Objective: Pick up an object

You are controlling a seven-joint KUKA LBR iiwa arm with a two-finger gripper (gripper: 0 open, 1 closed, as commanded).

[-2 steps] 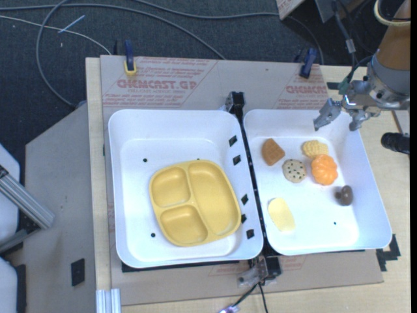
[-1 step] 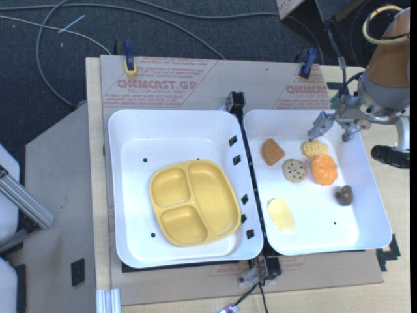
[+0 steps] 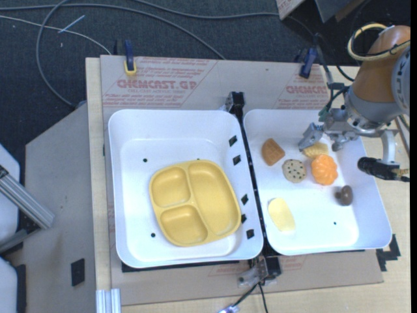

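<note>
Closest to me at the bottom of the view I've got the pale yellow piece (image 3: 281,214) lying flat near the front of the right bin (image 3: 365,240), and over in the left bin (image 3: 124,175) the yellow divided tray (image 3: 193,202) sits at a slant, nothing in its compartments. Moving back through the right bin: a small dark brown lump (image 3: 344,194) off by the right wall, the orange fruit-shaped piece (image 3: 324,169) with the speckled cookie (image 3: 294,170) just beside it on its left, and the tan bread-like chunk (image 3: 273,152) a little further back. Behind the orange piece there's a yellow item (image 3: 315,150), partly hidden, possibly a wedge of cheese, hard to be sure. The gripper (image 3: 324,137) hangs right over that one, jaws apart, nothing between them, one finger left of it and one toward the right. I'd say that yellow item is the target. To do it well I'd come straight down, keep the fingers clear of the orange piece touching it, and close only once both straddle it.
</note>
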